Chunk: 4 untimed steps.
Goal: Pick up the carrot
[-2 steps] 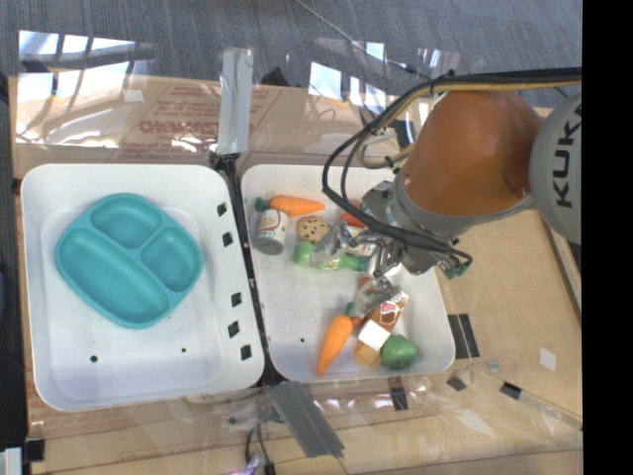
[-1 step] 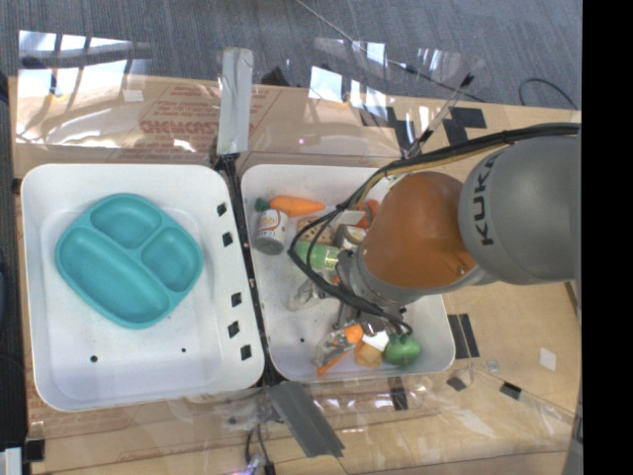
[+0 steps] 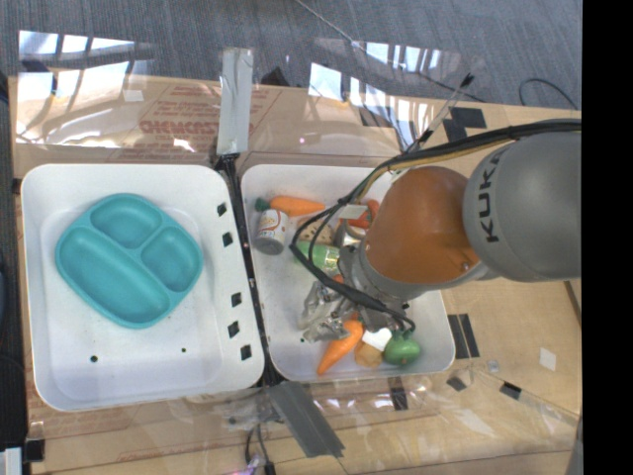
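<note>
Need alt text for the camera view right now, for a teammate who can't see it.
The grey-and-orange arm reaches into the right bin, above toys including one carrot near the front and another at the back. The left bin holds a teal divided plate.

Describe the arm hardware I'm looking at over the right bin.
A thick grey arm carries black KUKA lettering on its casing. A glossy orange band sits above the wrist. Black cables run along its top, and more loop near the metal gripper.

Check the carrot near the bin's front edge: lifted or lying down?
Lying down: the carrot rests on the right bin floor beside the gripper.
</note>
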Each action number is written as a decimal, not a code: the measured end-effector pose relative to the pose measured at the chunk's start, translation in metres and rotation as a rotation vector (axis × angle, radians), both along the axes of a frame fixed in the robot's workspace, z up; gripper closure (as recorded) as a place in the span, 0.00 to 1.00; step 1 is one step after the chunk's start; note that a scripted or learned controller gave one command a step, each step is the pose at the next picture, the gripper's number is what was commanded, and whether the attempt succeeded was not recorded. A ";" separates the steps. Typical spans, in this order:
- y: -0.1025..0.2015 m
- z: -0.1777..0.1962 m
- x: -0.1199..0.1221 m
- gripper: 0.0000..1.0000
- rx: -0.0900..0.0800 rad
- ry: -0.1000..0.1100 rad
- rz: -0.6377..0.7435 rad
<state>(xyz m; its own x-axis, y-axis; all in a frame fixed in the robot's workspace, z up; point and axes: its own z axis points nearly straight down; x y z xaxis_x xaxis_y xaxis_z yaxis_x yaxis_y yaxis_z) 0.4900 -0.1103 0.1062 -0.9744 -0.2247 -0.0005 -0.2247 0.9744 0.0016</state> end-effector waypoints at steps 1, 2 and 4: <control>-0.071 0.100 0.018 1.00 -0.006 -0.005 0.344; -0.049 0.024 0.019 1.00 0.002 0.004 0.209; -0.010 0.046 0.004 1.00 0.001 0.000 0.413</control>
<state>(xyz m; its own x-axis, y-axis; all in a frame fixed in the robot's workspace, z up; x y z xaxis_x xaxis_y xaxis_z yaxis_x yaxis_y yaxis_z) 0.4937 -0.1208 0.1519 -0.8025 -0.5966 -0.0005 -0.5966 0.8025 0.0023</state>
